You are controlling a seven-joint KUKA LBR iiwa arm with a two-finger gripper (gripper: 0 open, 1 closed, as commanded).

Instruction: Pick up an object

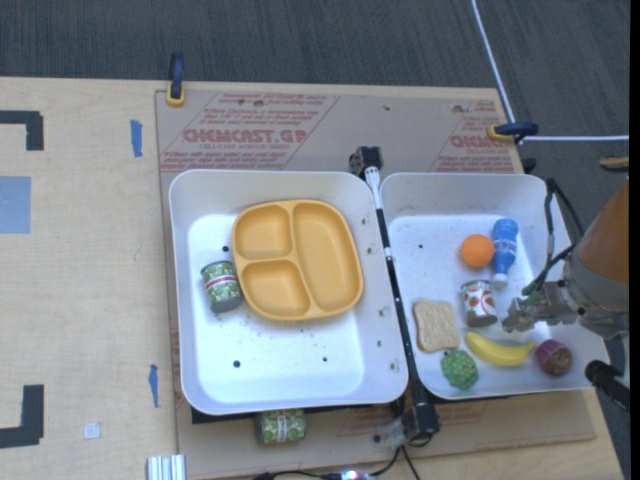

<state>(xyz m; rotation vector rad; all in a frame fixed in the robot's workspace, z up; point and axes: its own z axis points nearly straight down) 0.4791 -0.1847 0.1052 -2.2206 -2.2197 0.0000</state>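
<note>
Left bin [190, 268]: yellow divided plate [296, 259] plus a small can [221, 286] at its left edge; right bin [430, 200]: bread slice [435, 324], broccoli [459, 369], second can [478, 302], orange [477, 251], blue bottle [504, 242], banana [499, 349], dark red fruit [553, 356], all lying loose, so the pick looks not done. Arm reaches in from the right, wrist low, gripper [525, 313] just above the banana beside the second can. Can't tell how far the fingers are spread; nothing visibly between them.
</note>
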